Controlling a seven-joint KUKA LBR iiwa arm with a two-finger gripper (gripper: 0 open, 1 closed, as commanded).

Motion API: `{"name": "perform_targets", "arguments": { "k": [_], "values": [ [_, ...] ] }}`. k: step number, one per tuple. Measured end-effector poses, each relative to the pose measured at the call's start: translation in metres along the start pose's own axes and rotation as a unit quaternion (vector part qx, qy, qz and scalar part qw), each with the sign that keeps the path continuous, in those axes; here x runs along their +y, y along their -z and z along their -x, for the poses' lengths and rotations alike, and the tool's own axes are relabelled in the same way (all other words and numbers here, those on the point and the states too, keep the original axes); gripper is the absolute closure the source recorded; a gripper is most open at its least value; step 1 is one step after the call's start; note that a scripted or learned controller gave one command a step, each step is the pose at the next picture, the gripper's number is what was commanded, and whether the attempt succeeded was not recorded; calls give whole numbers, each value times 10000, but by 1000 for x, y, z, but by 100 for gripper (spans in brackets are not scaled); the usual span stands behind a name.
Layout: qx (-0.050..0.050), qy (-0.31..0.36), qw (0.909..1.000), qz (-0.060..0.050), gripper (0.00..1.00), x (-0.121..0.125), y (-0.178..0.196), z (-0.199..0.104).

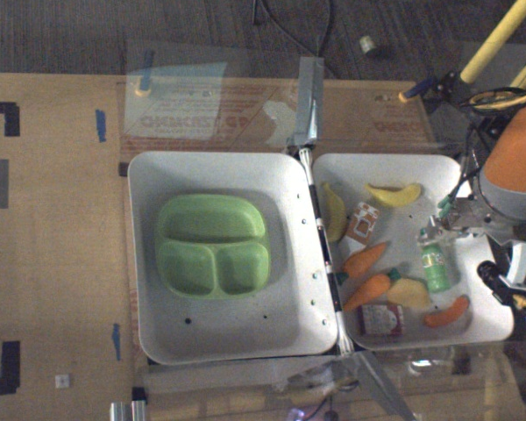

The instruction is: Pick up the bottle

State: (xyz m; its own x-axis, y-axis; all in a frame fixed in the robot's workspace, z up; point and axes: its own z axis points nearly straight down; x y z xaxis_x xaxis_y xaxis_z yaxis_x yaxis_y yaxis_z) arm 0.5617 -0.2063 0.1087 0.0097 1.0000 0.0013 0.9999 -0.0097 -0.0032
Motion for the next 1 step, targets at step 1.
{"name": "perform_targets", "arguments": {
  "k": [1],
  "values": [
    [-7, 221, 9998, 5, 100, 42, 30, -9]
  ]
}}
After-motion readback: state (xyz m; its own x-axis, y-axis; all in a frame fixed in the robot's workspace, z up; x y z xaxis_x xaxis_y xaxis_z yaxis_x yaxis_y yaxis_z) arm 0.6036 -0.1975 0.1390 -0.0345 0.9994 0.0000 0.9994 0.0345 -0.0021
